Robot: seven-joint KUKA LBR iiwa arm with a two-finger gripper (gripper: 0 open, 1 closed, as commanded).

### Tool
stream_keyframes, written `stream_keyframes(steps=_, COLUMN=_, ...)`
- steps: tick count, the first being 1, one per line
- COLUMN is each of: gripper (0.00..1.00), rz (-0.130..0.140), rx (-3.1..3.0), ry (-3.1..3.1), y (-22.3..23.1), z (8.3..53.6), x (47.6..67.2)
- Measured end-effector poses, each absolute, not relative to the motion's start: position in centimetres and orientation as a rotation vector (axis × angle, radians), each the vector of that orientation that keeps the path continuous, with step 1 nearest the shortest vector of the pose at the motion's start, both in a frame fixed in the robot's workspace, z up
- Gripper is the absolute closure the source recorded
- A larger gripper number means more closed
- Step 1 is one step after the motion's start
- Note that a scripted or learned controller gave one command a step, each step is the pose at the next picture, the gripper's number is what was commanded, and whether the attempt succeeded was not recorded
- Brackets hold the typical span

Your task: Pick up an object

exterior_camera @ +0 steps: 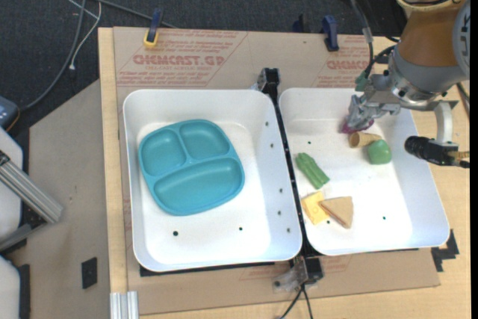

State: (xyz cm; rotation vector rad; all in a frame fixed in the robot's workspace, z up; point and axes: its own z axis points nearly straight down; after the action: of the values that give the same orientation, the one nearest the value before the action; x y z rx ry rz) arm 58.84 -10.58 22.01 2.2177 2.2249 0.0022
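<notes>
My gripper [361,118] hangs over the back of the right bin [418,235], fingers pointing down. Directly beneath its tips lie a small purple piece [351,128] and a tan round piece [358,138], which it touches or nearly touches. A green rounded object [379,152] rests just right of them. Further forward lie a long green vegetable [311,169], a yellow cheese wedge [312,208] and a tan bread-like wedge [340,210]. Nothing is visibly lifted.
The left bin [142,235] holds a teal divided plate [191,165]. A black divider clip [268,78] sits between the bins at the back. Blue clamps [154,24] [329,32] pin the cardboard base. A black part of the arm [433,150] hangs over the right bin's right side.
</notes>
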Motion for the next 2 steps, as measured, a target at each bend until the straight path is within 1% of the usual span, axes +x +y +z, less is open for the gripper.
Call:
stream_keyframes(steps=1, gripper=1.0, rz=0.002, rx=2.217, ry=2.226, y=-4.8, z=22.9, x=60.1)
stream_keyframes(steps=2, gripper=1.0, rz=0.003, rx=2.216, ry=2.226, y=1.2, z=22.7, x=61.7)
